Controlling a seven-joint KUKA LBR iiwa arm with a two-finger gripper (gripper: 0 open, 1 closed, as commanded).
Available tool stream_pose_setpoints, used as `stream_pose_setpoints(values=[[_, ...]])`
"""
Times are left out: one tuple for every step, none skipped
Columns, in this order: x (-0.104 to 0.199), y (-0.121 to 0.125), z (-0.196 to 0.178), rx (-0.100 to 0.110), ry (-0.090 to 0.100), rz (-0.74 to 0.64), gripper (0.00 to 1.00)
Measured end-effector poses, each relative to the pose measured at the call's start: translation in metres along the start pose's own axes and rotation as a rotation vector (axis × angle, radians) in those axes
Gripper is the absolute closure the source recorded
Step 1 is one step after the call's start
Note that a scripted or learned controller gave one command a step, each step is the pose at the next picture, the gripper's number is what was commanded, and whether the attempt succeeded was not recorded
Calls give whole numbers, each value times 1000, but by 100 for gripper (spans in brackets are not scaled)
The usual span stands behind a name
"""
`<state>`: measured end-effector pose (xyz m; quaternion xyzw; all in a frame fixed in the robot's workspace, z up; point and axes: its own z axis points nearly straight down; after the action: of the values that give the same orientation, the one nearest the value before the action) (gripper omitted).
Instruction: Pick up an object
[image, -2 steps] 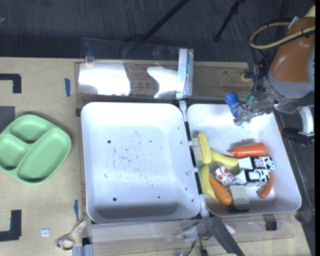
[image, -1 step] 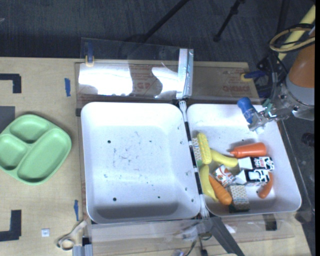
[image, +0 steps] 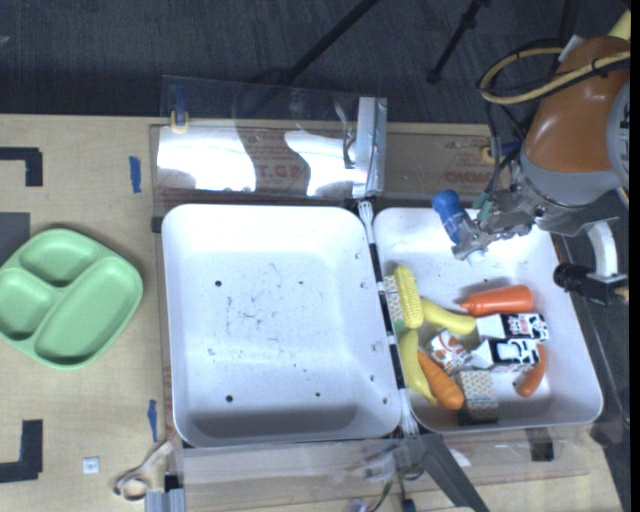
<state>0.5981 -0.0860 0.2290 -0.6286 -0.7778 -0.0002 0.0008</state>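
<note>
The right bin holds a pile of items: a corn cob, a yellow banana, an orange carrot, a second carrot, black-and-white packets and a small red sausage. A blue bottle-like object lies at the bin's back, apart from the pile. My gripper hangs over the back of the right bin, right beside the blue object's near end. Whether it touches the blue object is unclear.
The left bin sits next to the right one, with a thin divider between them. A green divided plate rests on the bench at far left. A clear panel stands behind the bins.
</note>
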Motion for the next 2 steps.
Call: stream_pose_setpoints(values=[[-53,21,1,-4,-4,-53,100],[-51,44,18,-4,-4,-47,100]])
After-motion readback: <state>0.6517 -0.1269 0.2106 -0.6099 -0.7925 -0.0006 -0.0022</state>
